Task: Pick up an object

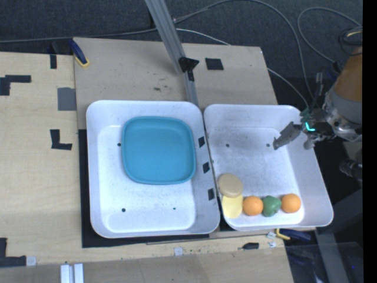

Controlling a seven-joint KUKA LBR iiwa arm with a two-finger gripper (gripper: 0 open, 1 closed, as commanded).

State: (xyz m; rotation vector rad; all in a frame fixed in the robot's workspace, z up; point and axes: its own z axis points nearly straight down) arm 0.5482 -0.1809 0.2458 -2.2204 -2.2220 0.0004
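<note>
Gripper (pixel 290 135): above right bin's (pixel 306 175) upper right, finger spread unclear, can't tell.
Near edge: yellow cylinder (pixel 231 197), two orange balls (pixel 253 206), green object (pixel 271 205).
Left bin (pixel 100 158): blue plate (pixel 158 150).

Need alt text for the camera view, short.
The gripper hovers over the right bin's upper right edge, holding nothing. Along that bin's near side lie a yellow cylinder, two orange balls and a green object. The left bin holds a blue plate.

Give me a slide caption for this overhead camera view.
Gripper poised over right bin; blue plate in left bin.
</note>
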